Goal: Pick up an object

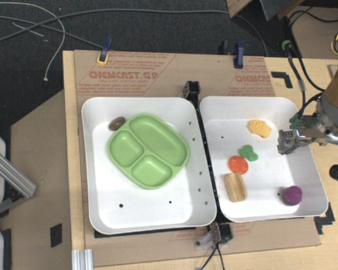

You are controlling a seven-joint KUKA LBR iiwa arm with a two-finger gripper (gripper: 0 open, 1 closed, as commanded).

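fingers (286, 142) blurred over right bin (270, 108), grip unclear

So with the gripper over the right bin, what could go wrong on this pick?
The gripper sits near the right bin's far wall, apart from every item, so closing here would likely grab nothing. The green piece and the orange ball touch, and the tan block lies just below them; a grasp there may nudge a neighbour instead of lifting one.
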